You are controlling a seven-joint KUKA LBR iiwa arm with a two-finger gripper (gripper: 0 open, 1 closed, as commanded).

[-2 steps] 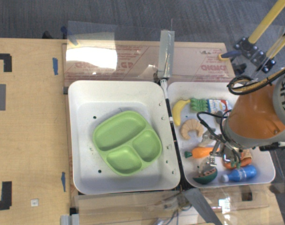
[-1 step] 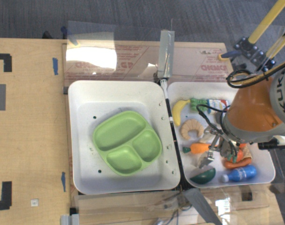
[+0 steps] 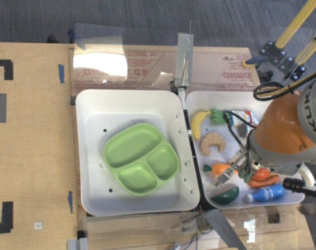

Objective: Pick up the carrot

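Orange and small, the carrot (image 3: pixel 219 168) lies in the right bin (image 3: pixel 226 99), near the middle of that bin and a little toward its front edge. In the camera view the end effector (image 3: pixel 229 172) is low over this bin, just beside the carrot on its right; its metal tip seems to touch the carrot or almost touch it, and I cannot tell which. Whether it is open or closed cannot be told from this picture, and the carrot is not seen gripped. The arm (image 3: pixel 282 126), with its orange band, covers the right side of the bin.

Around the carrot are other toy foods. A croissant (image 3: pixel 213 142) lies behind it, toward the back edge, and a yellow banana (image 3: pixel 198 123) is near the back left corner with a green vegetable (image 3: pixel 218 116) beside it. A dark green avocado (image 3: pixel 225 195) lies at the front edge. A blue bottle (image 3: pixel 265 194) is near the front right corner, and a red-orange pepper (image 3: pixel 264 178) is just behind it.

The left bin (image 3: pixel 90 155) holds a green divided plate (image 3: pixel 141 158) in its middle. Both bins stand on the wooden worktop (image 3: pixel 30 139).
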